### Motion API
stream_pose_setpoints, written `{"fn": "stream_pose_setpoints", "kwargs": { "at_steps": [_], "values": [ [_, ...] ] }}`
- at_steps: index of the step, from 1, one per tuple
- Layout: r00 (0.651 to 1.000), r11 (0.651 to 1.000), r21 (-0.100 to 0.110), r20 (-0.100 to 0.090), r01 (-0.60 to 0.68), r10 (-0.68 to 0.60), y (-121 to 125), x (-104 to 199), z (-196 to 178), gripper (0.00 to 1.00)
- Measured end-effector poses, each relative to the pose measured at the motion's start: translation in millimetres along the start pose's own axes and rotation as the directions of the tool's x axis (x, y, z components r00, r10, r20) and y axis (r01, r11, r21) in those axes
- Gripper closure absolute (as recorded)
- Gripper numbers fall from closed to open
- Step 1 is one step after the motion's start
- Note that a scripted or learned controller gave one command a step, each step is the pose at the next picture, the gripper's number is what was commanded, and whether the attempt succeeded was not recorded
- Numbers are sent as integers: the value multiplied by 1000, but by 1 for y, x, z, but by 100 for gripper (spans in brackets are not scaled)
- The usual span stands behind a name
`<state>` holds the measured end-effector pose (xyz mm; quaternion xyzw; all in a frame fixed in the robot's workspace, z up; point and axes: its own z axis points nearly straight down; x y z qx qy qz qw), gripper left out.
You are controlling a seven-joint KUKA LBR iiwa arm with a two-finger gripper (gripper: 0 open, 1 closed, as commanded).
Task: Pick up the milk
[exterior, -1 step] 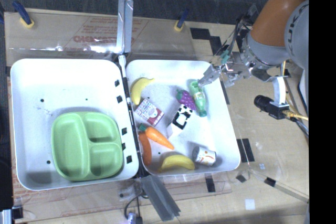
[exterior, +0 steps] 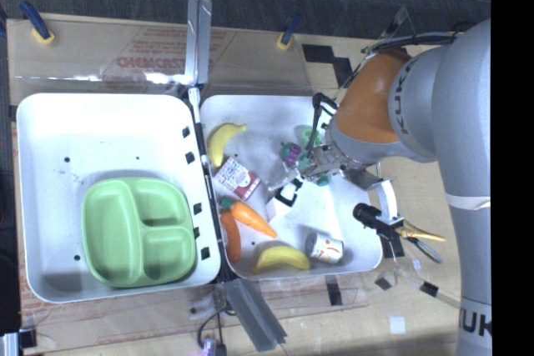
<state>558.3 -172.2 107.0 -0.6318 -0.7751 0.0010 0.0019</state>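
Milk: the small milk carton (exterior: 234, 177) lies on its side in the right bin (exterior: 259, 108), near the wall between the bins.
Near the milk: a banana (exterior: 222, 141) above it, a carrot (exterior: 250, 218) just below it.
Gripper: the gripper (exterior: 300, 177) is low in the right bin, right of the milk and apart from it. I cannot tell how its fingers stand.
Other things: a second banana (exterior: 281, 258), a small can (exterior: 325, 247).
Left bin: the left bin (exterior: 50, 137) holds a green tray (exterior: 138, 231).

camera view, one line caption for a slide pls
KUKA arm's gripper low in the right bin, right of the milk carton; green tray in the left bin.
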Motion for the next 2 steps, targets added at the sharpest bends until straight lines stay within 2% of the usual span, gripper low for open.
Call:
{"fn": "stream_pose_setpoints", "kwargs": {
  "at_steps": [1, 2],
  "values": [
    [1000, 1000, 1, 1, 4, -4, 0, 0, -10, 100],
    [990, 990, -1, 1, -141, 141, 33, 30, -60, 100]
  ]
}}
